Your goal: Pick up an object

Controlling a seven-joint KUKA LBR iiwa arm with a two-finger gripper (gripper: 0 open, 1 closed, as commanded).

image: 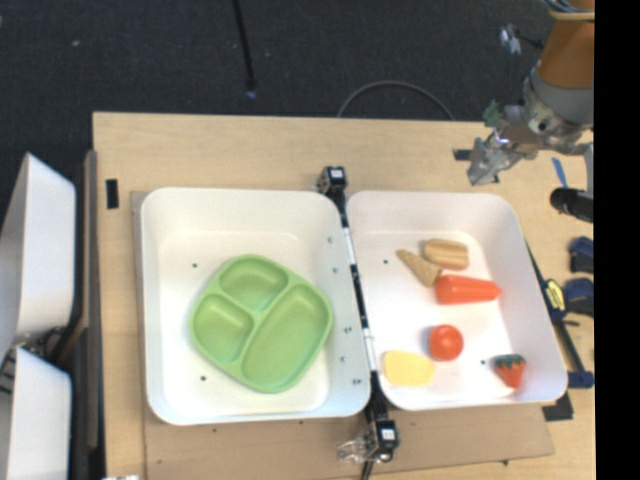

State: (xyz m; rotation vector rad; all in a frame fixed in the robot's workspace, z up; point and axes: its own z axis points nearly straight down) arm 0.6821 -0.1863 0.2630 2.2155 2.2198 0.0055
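Note:
The right bin (500,218) holds several toy foods: a tan bread roll (446,253), a tan cone piece (418,266), an orange carrot (466,289), a red tomato (446,342), a yellow lemon-like piece (408,368) and a strawberry (511,369). My gripper (487,164) hangs above the bench just beyond the right bin's far edge, apart from all the foods. Nothing shows between its fingers.
In the left bin (170,228) lies a green divided plate (262,322). Black clamps (332,179) sit at the seam between the bins. Blue and black items (578,258) lie on the bench at the right edge. A cable (390,90) loops behind the bins.

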